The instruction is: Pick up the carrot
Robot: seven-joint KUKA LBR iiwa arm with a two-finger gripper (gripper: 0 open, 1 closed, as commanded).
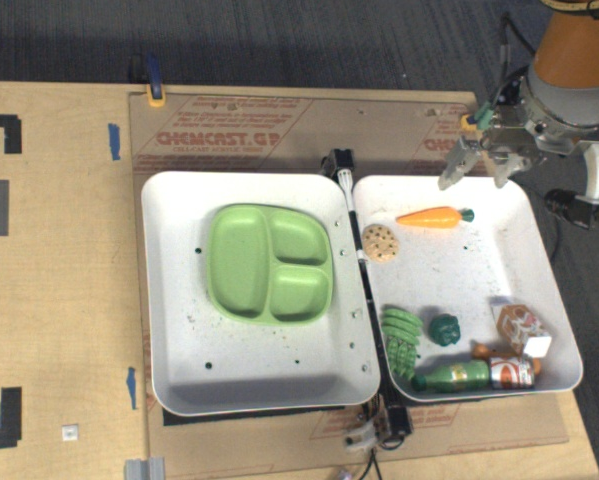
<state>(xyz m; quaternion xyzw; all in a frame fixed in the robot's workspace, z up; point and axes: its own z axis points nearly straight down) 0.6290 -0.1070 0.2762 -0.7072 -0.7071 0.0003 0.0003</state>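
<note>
An orange carrot [431,218] with a small green top lies on its side near the back of the right bin [544,268], its green end pointing right. My gripper [476,171] hangs above the back rim of that bin, a little up and to the right of the carrot. Its two fingers [450,173] are spread apart and hold nothing.
A round cookie [380,242] lies left of the carrot. Along the right bin's front sit a green leafy piece [401,336], a dark green lump [443,329], a green bottle [471,373] and a wrapped snack [520,326]. The left bin holds a green divided plate [270,261].
</note>
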